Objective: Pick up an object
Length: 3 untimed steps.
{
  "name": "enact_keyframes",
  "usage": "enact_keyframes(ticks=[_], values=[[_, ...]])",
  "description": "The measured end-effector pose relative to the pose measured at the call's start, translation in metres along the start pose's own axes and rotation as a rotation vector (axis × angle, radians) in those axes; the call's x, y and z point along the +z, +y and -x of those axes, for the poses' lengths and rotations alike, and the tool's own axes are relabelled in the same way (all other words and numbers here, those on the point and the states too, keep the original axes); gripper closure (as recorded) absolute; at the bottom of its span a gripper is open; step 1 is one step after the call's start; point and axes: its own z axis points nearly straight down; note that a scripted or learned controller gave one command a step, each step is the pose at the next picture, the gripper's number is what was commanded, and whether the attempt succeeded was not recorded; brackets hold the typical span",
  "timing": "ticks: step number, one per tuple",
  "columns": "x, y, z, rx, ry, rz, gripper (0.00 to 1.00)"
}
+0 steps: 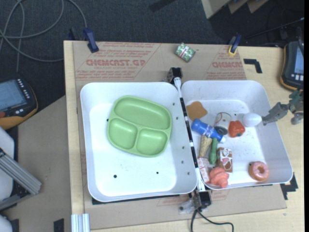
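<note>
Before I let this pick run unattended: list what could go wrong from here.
1. The toys in the right bin are heaped against its left wall; the blue bottle, corn cob and small carton touch, so a grab there may catch two or slip.
2. The gripper sits at the right bin's far edge beside the white egg, which may roll away if nudged.
3. The doughnut lies near the rim, leaving little room for fingers.

My right bin (270, 100) holds a jumble: a blue bottle (203, 128) at its centre, a red piece (236, 128) at three o'clock. A frosted doughnut (259, 170) lies at five o'clock.
</note>
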Motion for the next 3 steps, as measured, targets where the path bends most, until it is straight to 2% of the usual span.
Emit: enact_keyframes(ticks=[1,2,3], values=[[0.136,-0.008,-0.084,-0.001,0.003,-0.004,0.00],[0.195,0.028,-0.073,0.000,0.000,-0.001,0.00],[0.194,0.004,-0.098,0.000,0.003,-0.002,0.00]])
